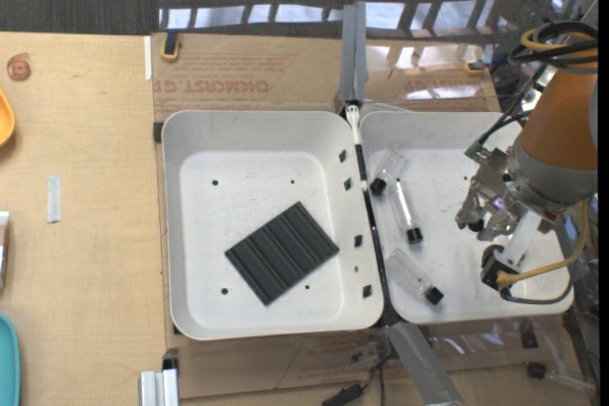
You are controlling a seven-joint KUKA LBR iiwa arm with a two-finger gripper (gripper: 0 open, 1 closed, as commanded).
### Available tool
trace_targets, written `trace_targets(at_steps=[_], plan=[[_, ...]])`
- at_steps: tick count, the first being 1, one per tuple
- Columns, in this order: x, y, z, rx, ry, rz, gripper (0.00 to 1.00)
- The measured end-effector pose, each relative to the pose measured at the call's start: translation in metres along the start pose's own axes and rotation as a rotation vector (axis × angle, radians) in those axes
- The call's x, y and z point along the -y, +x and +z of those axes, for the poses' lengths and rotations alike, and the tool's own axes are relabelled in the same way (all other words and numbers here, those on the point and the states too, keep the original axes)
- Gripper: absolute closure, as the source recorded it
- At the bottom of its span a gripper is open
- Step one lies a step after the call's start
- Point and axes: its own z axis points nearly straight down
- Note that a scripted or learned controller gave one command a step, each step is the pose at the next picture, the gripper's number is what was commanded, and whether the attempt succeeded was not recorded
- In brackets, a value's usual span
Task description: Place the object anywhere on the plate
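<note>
A dark ridged rectangular plate lies at an angle on the floor of the left bin. In the right bin lie three clear tubes with black caps: one near the dividing wall, one in the middle, and one near the front edge. My gripper hangs over the right part of the right bin, to the right of the middle tube and apart from it. I see nothing held in it.
The two white bins meet at a raised wall with black clips. Cables and a yellow hose hang from the wrist over the right bin's front right corner. Cardboard lies behind the bins.
</note>
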Motion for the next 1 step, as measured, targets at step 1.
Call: trace_targets(at_steps=[1], plan=[[0.0074,0.0681,-0.0389,0.000,-0.001,-0.455,1.00]])
